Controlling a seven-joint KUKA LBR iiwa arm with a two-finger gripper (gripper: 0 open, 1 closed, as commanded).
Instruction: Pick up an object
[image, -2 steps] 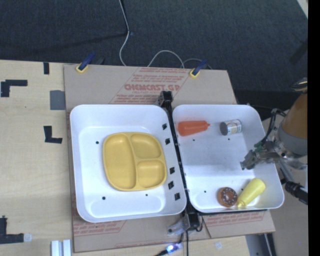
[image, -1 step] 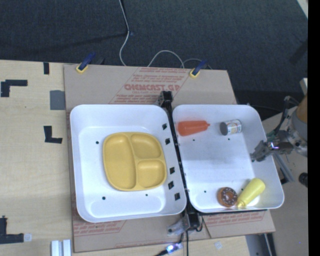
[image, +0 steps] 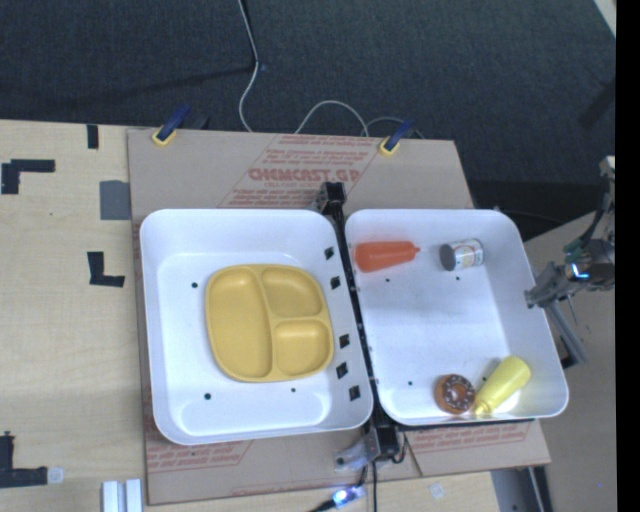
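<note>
Near the front edge of the right bin (image: 520, 300) a brown donut (image: 455, 393) touches a yellow bottle (image: 502, 385). Going from the left, the left bin (image: 170, 300) holds a yellow divided plate (image: 269, 322). At the far side of the right bin lie an orange carrot (image: 384, 255) and a small silver can (image: 462, 255). At the right edge, outside the bins, is the claw (image: 580, 270); I cannot tell its state.

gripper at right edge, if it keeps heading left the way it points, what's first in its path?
Probably the right bin's outer wall, right beside the gripper. Beyond it the way looks free to the divider; the silver can lies above that line. Height unclear.
</note>
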